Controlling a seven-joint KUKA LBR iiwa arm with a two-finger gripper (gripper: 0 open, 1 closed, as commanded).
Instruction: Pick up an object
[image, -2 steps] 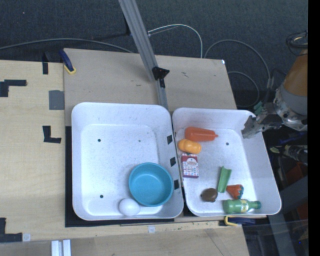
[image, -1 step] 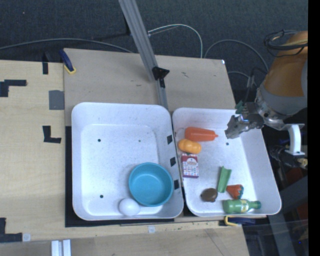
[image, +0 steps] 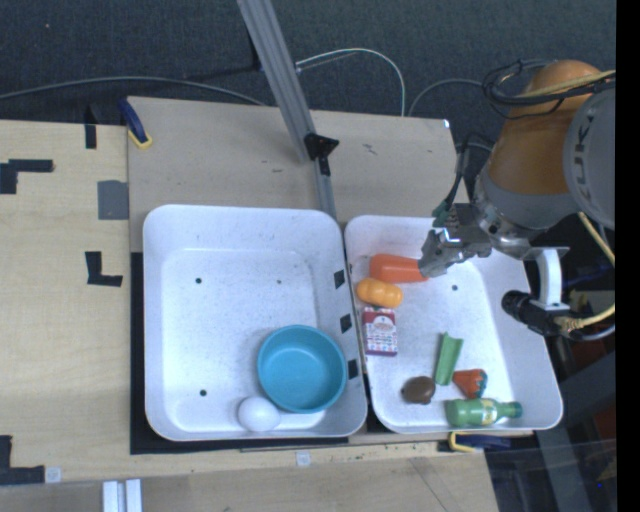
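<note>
You are looking at a robotics lab: wooden bench (image: 230, 150) with tape marks, white bins (image: 180, 300), loose cables (image: 370, 65).

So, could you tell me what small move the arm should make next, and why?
Probably a short descent toward the orange carrot-like piece. The gripper sits at that piece's right end in the right bin, and nothing shows between its fingers. Whether it is already low enough is hard to tell from this slant.
</note>
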